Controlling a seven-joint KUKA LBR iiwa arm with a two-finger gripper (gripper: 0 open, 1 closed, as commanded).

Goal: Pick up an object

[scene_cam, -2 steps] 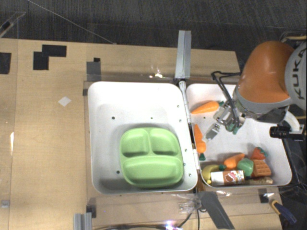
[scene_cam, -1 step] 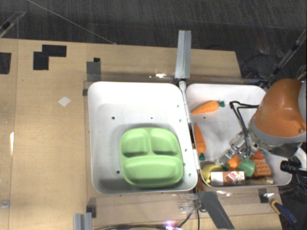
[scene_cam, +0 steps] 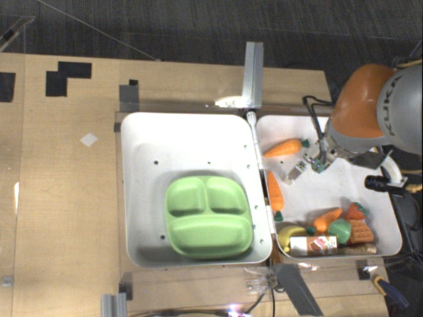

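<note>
In the right bin (scene_cam: pixel 390 197), my gripper (scene_cam: pixel 308 166) hangs low under the orange wrist band, open, with nothing between its fingers. An orange carrot (scene_cam: pixel 284 148) lies just up and left of it, close to the fingertips but apart from them. A second carrot (scene_cam: pixel 274 190) lies along the bin's left wall, below the gripper. Along the bin's front edge sit a banana (scene_cam: pixel 289 232), a small carton (scene_cam: pixel 314 244), a further carrot (scene_cam: pixel 327 218), a green ball (scene_cam: pixel 340 230), a strawberry (scene_cam: pixel 357 211) and a waffle (scene_cam: pixel 361 232).
The left bin (scene_cam: pixel 142 144) holds a green divided plate (scene_cam: pixel 208 215). A metal post (scene_cam: pixel 253 74) stands at the back between the bins. The arm's body and cables cover the right bin's back right corner.
</note>
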